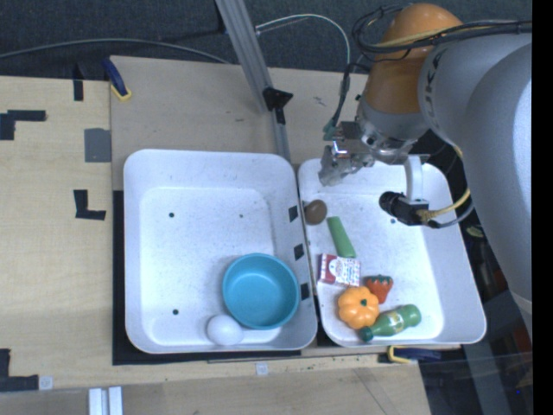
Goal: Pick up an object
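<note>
My gripper (335, 172) hangs over the far left corner of the right bin (449, 258), with nothing visible between its fingers. Just below it lies a small brown round object (314, 211). Further toward the front are a green stick (340, 237), a red and white packet (339, 271), a small red piece (378, 285), an orange pumpkin (357, 307) and a green bottle (394, 321). The left bin (164, 197) holds a blue bowl (260, 290) and a white ball (225, 328) near its front edge.
A grey metal pole (251, 50) slants down from the top to the gap between the bins. A black cable fitting (406, 207) with a yellow wire hangs over the right bin. The arm's bulk covers the right side.
</note>
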`<state>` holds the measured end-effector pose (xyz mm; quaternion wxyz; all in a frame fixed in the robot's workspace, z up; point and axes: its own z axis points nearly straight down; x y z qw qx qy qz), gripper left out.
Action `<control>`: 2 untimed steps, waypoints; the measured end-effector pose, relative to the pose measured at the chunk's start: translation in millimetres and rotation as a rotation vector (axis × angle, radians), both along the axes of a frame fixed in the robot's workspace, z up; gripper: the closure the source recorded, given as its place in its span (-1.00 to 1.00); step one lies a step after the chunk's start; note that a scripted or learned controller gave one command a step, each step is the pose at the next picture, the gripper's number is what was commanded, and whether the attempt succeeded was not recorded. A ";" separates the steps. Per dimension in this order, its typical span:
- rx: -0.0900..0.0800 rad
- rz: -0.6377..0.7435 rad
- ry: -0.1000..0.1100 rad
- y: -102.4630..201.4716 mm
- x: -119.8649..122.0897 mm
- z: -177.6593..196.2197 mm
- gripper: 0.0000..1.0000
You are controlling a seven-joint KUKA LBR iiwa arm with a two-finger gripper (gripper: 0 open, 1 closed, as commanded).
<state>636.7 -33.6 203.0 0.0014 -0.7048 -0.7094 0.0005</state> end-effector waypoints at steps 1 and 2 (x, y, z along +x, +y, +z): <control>0.001 0.000 -0.001 56.7 6.9 -4.6 1.00; 0.001 0.001 -0.002 116.0 18.3 -3.4 1.00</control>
